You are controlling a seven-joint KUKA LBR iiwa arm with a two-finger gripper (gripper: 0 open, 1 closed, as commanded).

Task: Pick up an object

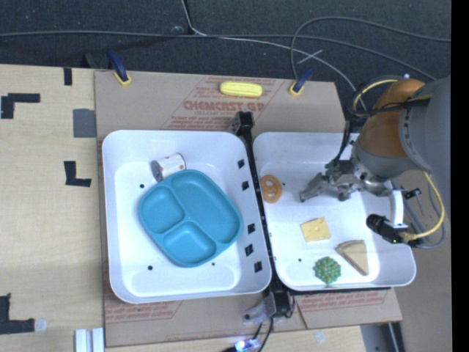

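My gripper (324,193) hangs over the upper middle of the right bin (293,147), its two fingers spread apart with nothing between them. An orange pretzel-like ring (271,188) lies to its left by the bin's wall. Below the gripper lies a yellow cheese-like square (316,230). Nearer the front edge sit a green knobbly ball (327,270) and a tan wedge (355,256). The left bin (121,152) holds a blue divided plate (189,216) and a small white cup (168,166) lying on its side.
A yellow corn-like piece (240,89) lies on the cardboard behind the bins. Two clamps (119,72) (299,85) hold the cardboard's back edge. Cables run across the dark floor at the back, and the arm's body (403,134) looms over the right bin's right side.
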